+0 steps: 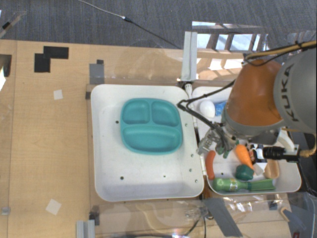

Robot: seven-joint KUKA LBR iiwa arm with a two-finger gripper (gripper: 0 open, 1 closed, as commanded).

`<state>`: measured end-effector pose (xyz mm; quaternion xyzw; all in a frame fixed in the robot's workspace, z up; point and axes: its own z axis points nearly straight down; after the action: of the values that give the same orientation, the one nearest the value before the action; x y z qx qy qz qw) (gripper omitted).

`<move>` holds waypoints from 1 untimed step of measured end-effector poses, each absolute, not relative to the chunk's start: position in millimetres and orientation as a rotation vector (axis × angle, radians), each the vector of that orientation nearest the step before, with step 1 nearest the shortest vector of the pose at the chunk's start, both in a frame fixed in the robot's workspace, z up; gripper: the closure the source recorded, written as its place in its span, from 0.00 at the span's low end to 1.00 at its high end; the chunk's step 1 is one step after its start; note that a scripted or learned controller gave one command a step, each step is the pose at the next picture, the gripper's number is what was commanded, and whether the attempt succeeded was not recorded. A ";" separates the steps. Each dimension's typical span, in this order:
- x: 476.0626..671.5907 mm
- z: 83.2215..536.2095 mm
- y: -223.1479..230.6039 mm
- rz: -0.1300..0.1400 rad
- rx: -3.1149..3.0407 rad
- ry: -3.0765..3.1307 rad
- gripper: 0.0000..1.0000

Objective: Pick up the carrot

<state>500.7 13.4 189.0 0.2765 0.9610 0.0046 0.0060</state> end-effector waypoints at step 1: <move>547.1 252.2 -14.6 0.004 0.578 3.075 1.00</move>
<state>547.1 -14.6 252.2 0.1846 0.9828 0.0012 0.0062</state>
